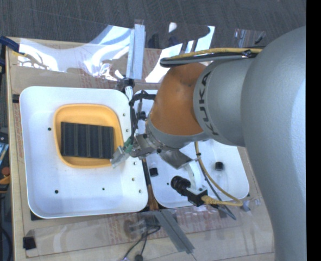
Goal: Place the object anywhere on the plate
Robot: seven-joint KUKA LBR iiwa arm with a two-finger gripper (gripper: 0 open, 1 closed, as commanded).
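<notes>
Here the two-finger gripper (122, 153) sits at the right rim of the square yellow plate (87, 116) holding a dark ribbed block, in the left white bin (68, 200). Whether it grips anything I cannot tell; judging so, it should move further over the plate before releasing.

Grey arm (247, 86) w/ orange band over right bin (231, 186), gripper (122, 152) at yellow plate (87, 116) edge, left bin (41, 189)

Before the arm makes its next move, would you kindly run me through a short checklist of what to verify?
1. Square yellow plate sits flat in left white bin: ok.
2. Dark ribbed rectangular block already occupies the plate's centre: ok, yellow rim remains around it.
3. Pincer is over the plate's right edge: ok.
4. Object held in pincer: cannot tell.
5. Yellow cable hangs over right white bin: ok.
</notes>
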